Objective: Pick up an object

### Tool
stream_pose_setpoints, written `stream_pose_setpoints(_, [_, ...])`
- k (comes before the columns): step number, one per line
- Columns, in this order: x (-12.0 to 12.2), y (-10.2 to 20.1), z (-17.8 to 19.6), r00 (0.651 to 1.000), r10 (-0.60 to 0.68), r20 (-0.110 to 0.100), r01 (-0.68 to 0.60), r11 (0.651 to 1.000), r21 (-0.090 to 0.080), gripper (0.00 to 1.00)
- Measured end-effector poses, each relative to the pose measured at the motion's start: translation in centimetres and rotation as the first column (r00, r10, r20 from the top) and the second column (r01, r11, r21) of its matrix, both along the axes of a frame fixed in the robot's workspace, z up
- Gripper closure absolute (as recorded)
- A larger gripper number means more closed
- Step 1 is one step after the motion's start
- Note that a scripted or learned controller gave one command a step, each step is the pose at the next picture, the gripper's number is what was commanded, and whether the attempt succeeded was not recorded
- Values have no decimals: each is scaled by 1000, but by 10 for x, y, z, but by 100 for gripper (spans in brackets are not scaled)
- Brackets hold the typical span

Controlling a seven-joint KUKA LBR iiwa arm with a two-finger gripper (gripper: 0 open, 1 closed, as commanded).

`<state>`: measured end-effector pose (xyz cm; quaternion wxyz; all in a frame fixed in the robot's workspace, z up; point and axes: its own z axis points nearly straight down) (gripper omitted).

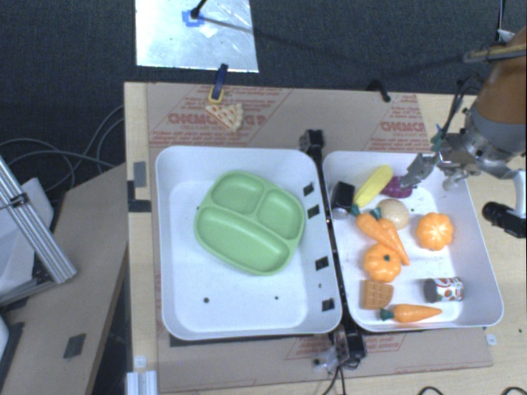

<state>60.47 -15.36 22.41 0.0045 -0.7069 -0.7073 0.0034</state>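
My gripper (435, 174) hangs over the far part of the right bin (486, 278), its two fingers spread apart with nothing between them, so it is open. The left finger (417, 171) stands just beside a purple object (399, 188), which lies against a yellow banana-like toy (372, 184). An orange pumpkin (434, 230) sits just in front of the gripper. Also in this bin are a beige onion (394, 213), a carrot (384, 234), a smaller pumpkin (380, 263), a waffle (375, 295), a second carrot (412, 312), a small can (443, 290) and a black block (342, 194).
The left bin (189, 303) bears a green divided plate (249, 221). A black divider (323, 220) runs between the bins. On the bench behind lie a small waffle piece (225, 115) and a silvery sheet (194, 23). Part of the arm's black fitting (504, 217) juts in at the right.
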Motion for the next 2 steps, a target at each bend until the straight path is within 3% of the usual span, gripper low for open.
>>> stream_pose_setpoints(1, [2,0,8,1000,3,13,-2,1000,-2,0])
stream_pose_setpoints(2, [0,2,-34,1000,1,10,-1,1000,-1,0])
